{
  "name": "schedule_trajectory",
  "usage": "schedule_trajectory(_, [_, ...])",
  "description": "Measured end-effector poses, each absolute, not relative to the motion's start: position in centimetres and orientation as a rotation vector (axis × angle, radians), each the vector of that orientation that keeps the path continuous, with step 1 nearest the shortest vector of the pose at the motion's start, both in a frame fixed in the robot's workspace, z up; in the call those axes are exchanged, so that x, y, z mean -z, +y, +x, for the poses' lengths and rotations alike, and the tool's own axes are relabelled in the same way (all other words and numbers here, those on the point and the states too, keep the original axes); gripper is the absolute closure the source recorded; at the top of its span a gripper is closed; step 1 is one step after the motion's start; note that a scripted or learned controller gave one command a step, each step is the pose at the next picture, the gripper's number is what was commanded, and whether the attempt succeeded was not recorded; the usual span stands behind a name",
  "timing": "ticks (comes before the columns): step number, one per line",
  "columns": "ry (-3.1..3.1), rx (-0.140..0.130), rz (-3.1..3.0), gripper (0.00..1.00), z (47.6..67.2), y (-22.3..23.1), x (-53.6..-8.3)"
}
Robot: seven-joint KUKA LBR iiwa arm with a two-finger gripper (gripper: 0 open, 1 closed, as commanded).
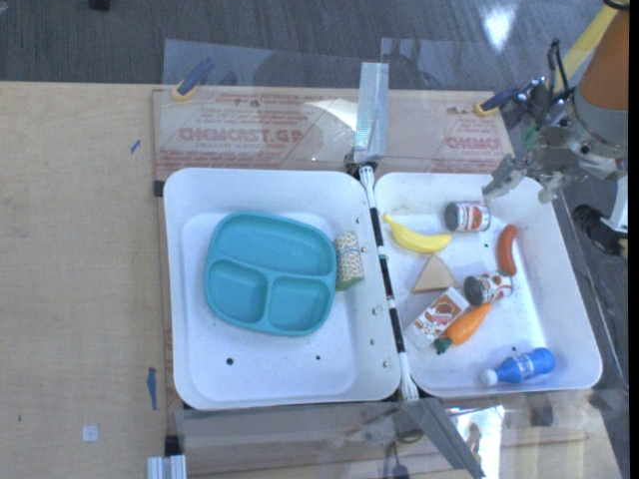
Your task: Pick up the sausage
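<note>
Though partly blurred, "CHEMCAST" sheet (262, 133) lettering.

Both bins (190, 267) are viewed from above at a slant by one fixed camera, far enough back that the bench (70, 267) and floor beyond are included.
</note>
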State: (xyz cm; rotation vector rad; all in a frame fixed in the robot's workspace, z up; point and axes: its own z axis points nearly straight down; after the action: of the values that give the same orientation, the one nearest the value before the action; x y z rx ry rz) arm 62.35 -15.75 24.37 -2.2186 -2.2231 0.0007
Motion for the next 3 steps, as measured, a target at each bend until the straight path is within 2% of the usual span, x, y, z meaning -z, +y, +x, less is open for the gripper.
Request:
schedule_trajectory(1, [-2.178, 0.019, -2.286, 0.00, 65.2, -19.5, -11.9])
schedule_trajectory(2, [-2.274, 0.007, -2.168, 0.00, 63.1, -20.4, -8.8])
schedule_trajectory(3, [-2.277, 0.009, -2.171, 1.00, 63.2, -20.4, -9.9])
